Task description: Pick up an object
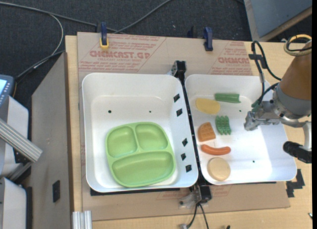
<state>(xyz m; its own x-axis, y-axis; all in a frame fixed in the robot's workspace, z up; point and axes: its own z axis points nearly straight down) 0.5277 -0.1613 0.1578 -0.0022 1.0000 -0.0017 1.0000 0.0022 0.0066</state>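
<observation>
The left bin holds a green divided plate, untouched. In the right bin the toy foods cluster near the left wall: a yellow piece, a green pickle, an orange wedge, a green ridged block, a sausage and a tan bun. The gripper hangs just right of the ridged block, carrying nothing; its spread cannot be told. Judgement: approach stage. Next move calls for a shift left over one item, then descent.
</observation>
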